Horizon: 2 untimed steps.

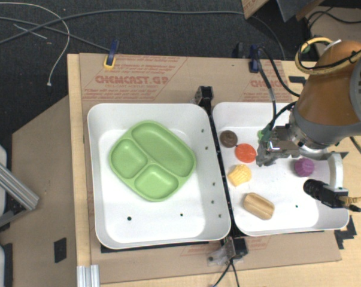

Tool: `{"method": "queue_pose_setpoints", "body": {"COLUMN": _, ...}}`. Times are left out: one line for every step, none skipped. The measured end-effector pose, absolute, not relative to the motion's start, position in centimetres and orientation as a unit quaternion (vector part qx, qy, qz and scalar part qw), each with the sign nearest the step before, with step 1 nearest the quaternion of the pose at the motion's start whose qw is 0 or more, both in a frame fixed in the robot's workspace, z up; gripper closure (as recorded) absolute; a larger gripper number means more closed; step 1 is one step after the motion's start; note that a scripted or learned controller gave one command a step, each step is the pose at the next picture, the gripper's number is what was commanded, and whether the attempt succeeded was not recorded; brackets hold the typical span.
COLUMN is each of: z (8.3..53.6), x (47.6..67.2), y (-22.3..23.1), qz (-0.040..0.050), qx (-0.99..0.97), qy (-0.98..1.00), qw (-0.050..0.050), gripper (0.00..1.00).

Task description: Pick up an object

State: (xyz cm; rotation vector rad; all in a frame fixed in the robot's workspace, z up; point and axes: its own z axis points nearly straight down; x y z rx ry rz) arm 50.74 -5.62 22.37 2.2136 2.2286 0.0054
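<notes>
My gripper (pixel 265 155) hangs low over the right bin (pixel 288 115), just to the right of an orange round piece (pixel 246 153). A brown round piece (pixel 228 139) lies up and to the left of it. A yellow lumpy piece (pixel 240 174) sits below the orange one, and a tan bread-like roll (pixel 258 205) lies nearer the front. A purple piece (pixel 303 167) rests to the right, under the arm. Something green (pixel 263 135) peeks out just behind the gripper. Nothing shows between the gripper's tips.
The left bin (pixel 102 160) holds a green three-compartment plate (pixel 152 159). A black divider strip (pixel 215 154) runs between the bins. Cardboard lies under both bins, and the right bin has bare floor at its front right.
</notes>
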Motion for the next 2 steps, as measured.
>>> {"method": "queue_pose_setpoints", "body": {"z": 23.5, "x": 51.5, "y": 0.0, "qz": 0.0016, "qx": 0.704, "qy": 0.71, "qw": 0.0, "gripper": 1.0}}
{"method": "queue_pose_setpoints", "body": {"z": 23.3, "x": 51.4, "y": 5.9, "qz": 0.0007, "qx": 0.705, "qy": 0.71, "qw": -0.001, "gripper": 1.0}}
